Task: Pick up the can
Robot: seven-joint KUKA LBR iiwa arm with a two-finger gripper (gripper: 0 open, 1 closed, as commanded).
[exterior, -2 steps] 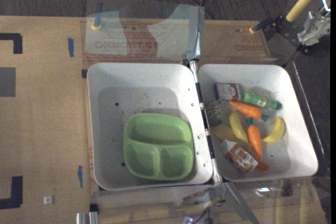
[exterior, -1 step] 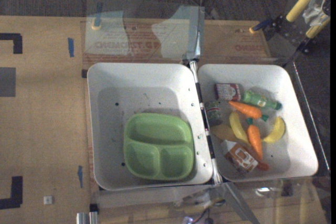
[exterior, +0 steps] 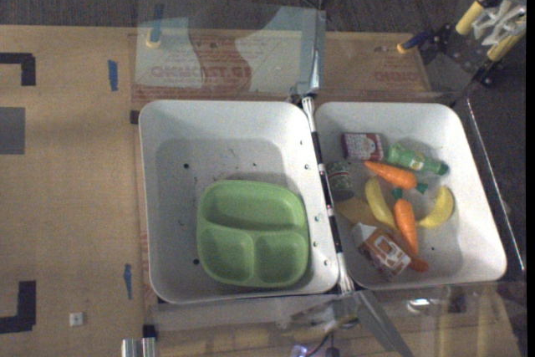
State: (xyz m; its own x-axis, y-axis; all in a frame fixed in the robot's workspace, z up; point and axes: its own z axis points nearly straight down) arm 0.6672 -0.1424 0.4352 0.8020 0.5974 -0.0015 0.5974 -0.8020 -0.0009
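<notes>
While the can waits in the bin, step in hand: the approach, by my judgement; the can is not lifted and nothing touches it.
Jaws: whether they are spread or pressed together, I cannot tell from the camera view.
Can: (exterior: 339, 178) small and dark with a greenish label. It seems to stand upright in the right bin (exterior: 393, 107), close against the wall that this bin shares with the left bin (exterior: 221, 109).
Place relative to the jaws: since the arm reaches in from the right, the can will be on the far side of the bin for the jaws, behind most of the other things.
Neighbours: a red-labelled container (exterior: 362, 145) lies just beyond the can. An upper carrot (exterior: 390, 174) lies near it on the arm's side. A yellow banana (exterior: 380, 203) and a flat yellow piece (exterior: 355, 210) are just beside it toward the front.
Further off: a green bottle (exterior: 414, 159), a lower carrot (exterior: 405, 223), a second banana (exterior: 439, 209) and a small carton (exterior: 384, 252).
Left bin: it holds a green divided plate (exterior: 251, 234), which plays no part here.
Next move calls for: bringing the jaws over the can from above and opening them wide enough. One finger must go down in the narrow space between can and wall.
Risk: the wall may block a finger, or the red-labelled container may be taken by mistake.
</notes>
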